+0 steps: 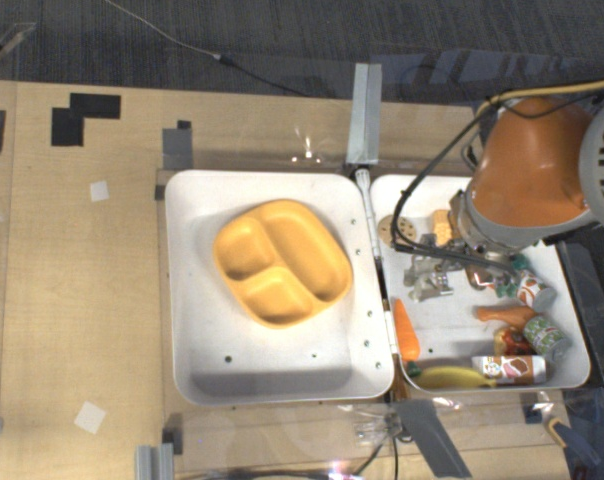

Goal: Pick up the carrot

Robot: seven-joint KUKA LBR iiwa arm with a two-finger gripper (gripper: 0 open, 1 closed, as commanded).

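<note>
Camera view: one slanted look down on both bins.
Carrot (406, 330): orange, lying lengthwise along the left wall of the right bin, in its lower half; thin end toward the top of the frame, thick end toward the bottom; nothing grips it.
Banana (445, 376): yellow, flat along the right bin's bottom wall, just below the carrot's thick end.
Bottle (510, 368): white with a dark label, on its side, right of the banana and touching its end.
Orange-brown item (504, 314): lying right of the carrot, well apart from it; kind unclear.
Can (545, 336): small, greenish, at the right wall, beside the bottle's end.
Cookie (401, 229): pale round disc with dark spots, upper left of the right bin, above the carrot.
Right bin (457, 328): white, shallow, crowded along its bottom and right sides.
End effector (432, 280): grey metal parts below the wrist, over the middle of the right bin, up and to the right of the carrot and apart from it; whether open or closed, cannot tell.
Arm (527, 168): orange band, reaching in over the right bin's upper right; black cables loop at its left.
Left bin (197, 368): white, shallow, beside the right bin.
Tray (280, 260): yellow, three compartments, in the middle of the left bin.
Surface (72, 298): light wood, with black marks at upper left.
</note>
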